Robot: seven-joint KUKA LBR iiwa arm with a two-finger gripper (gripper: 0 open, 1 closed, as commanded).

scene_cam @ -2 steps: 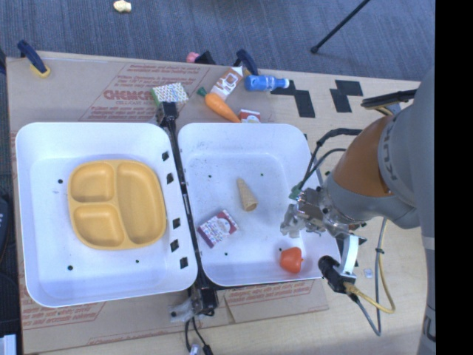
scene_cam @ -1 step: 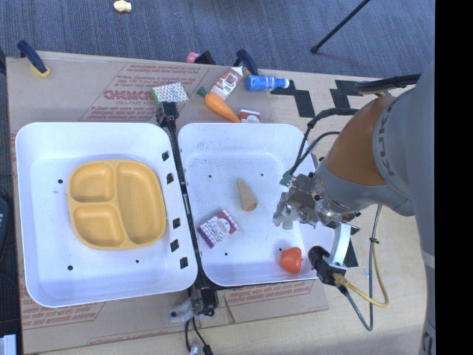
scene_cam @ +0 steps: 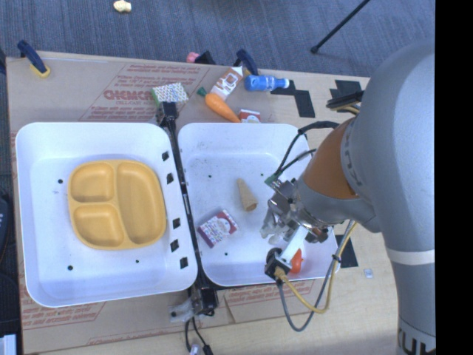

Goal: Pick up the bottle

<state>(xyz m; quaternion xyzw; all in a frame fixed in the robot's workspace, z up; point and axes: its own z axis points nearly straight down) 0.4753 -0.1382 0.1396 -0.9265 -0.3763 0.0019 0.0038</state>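
Pincer [scene_cam: 281,224] low over the right bin's [scene_cam: 214,150] near corner; we cannot tell its opening or any hold. The blue bottle [scene_cam: 264,83] lies on the bench [scene_cam: 111,95] beyond that bin. We judge it light, stiff, slippery and prone to roll, so grasp it across mid-body.

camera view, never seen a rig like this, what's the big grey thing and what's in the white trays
One fixed camera looks down at a slant on a bench. The big grey machine with an orange band is a robot arm reaching in from the right; its gripper hangs over the right white bin, which holds a tan cone and a small red and white packet. The left white bin holds a yellow divided plate. Beyond the bins lie a blue plastic bottle and an orange carrot. Whether the gripper holds anything, I cannot tell.
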